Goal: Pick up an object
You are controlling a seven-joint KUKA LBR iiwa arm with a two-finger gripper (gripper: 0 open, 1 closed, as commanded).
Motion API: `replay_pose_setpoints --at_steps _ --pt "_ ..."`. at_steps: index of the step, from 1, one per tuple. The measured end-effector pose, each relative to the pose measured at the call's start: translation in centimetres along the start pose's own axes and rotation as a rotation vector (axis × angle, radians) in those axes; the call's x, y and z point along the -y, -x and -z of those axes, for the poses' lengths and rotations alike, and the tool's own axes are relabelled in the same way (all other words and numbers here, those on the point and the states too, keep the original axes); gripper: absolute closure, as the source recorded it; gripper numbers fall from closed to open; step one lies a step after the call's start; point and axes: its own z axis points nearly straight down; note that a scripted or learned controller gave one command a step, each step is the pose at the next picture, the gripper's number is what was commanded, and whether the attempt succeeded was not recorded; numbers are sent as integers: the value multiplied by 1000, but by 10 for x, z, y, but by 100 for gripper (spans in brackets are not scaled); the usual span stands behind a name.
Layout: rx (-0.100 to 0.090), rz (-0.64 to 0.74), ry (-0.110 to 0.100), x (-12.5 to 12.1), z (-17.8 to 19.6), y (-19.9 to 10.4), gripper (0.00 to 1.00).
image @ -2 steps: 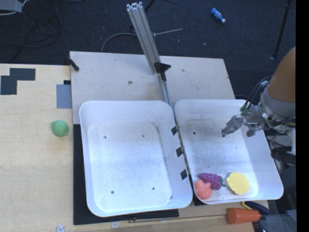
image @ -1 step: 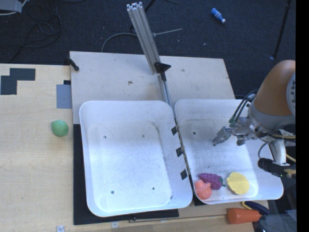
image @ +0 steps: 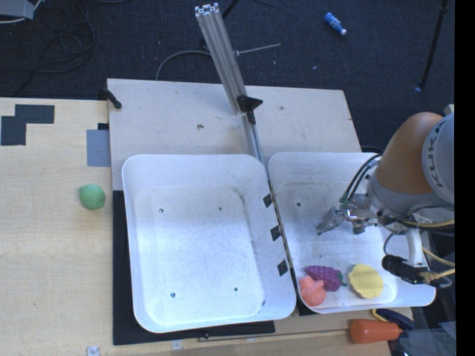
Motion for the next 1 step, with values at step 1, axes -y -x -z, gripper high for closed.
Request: replay_pose_setpoints --at_steps 1 --pt "1 -2 4 -1 13 1 100"
